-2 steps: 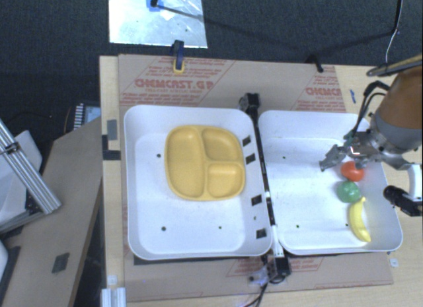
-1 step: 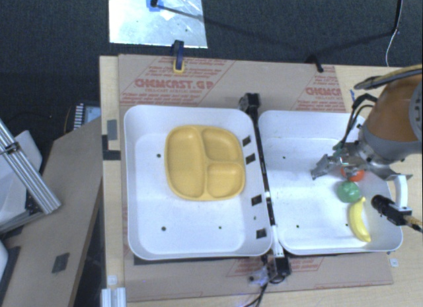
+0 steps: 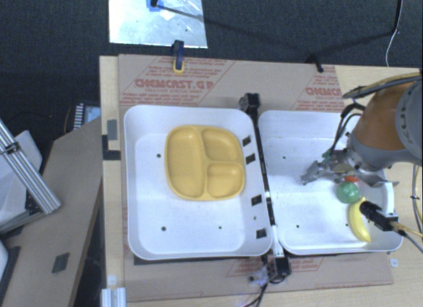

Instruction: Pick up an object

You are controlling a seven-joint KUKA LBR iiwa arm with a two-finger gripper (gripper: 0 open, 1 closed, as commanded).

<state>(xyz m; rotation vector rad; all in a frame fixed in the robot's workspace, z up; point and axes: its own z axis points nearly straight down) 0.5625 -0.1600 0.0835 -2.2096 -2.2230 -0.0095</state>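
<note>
jaws (image 3: 316,172) near green ball (image 3: 347,192), right bin (image 3: 291,127)

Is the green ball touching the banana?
Cannot tell. In the camera view the green ball sits right above the banana, with no plain gap or contact.

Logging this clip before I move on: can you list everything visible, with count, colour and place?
bins: two, white, side by side on the bench
divided plate: one, yellow, three compartments, in the left bin
ball: one, green, right bin near its right edge, beside the gripper
banana: one, yellow, right bin, lower right corner
cardboard sheet: one, brown with red print, under the bins
shiny sheet: one, silver, on the dark floor above the bench
arm: one, grey with orange band, reaching in from the right
gripper: one, grey, low over the right bin
</note>
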